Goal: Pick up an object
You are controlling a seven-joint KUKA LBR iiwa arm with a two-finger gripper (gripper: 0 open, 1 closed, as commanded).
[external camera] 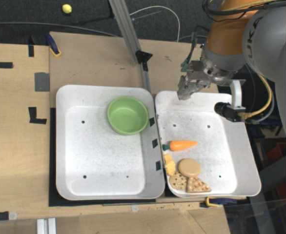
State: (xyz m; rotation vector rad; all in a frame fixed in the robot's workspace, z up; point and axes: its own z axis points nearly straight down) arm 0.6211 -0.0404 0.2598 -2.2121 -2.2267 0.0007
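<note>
Camera view, left to right from the green bowl [128, 115] in the left bin [70, 145]: right of it lies the carrot [183, 145], snacks just below. Jaws hang above the right bin's [240, 169] far edge; open or closed, cannot tell. Approach step, I judge; next, descend toward carrot.

Bench top [16, 145] is light wood, with a browner board [94, 57] laid over the middle of it. Bits of black tape [34, 115] dot the left side, plus a grey patch [42, 81]. Upper part of the frame is dark carpet-looking floor [30, 4] with a small yellow ball [67, 8] sitting on it. A grey metal pole [123, 21] slants down from top centre, thin cables [153, 13] beside it.
</note>
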